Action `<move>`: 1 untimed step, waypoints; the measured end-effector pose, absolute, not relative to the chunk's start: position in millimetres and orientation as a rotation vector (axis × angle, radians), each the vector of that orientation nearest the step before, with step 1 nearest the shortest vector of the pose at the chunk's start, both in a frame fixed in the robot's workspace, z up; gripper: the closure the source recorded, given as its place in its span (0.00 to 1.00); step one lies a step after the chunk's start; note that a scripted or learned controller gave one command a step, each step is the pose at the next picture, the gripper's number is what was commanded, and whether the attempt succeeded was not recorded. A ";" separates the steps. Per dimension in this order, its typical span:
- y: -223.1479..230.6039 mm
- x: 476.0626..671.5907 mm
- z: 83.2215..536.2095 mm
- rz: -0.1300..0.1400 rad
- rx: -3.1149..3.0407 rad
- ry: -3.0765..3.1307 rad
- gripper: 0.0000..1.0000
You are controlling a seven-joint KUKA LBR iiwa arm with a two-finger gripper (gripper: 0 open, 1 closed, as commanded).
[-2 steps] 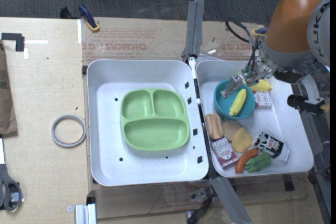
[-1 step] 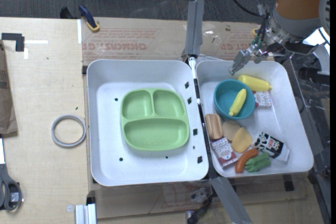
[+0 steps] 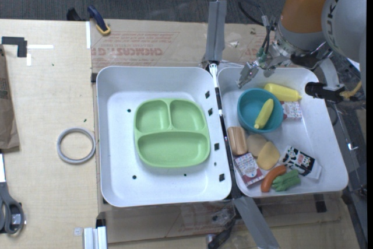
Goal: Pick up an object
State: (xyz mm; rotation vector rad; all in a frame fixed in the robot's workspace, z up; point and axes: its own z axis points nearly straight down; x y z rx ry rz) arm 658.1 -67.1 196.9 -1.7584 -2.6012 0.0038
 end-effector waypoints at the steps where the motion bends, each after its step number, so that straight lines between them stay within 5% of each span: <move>1: -110.1 622.5 121.5 0.001 -1.551 -2.733 0.00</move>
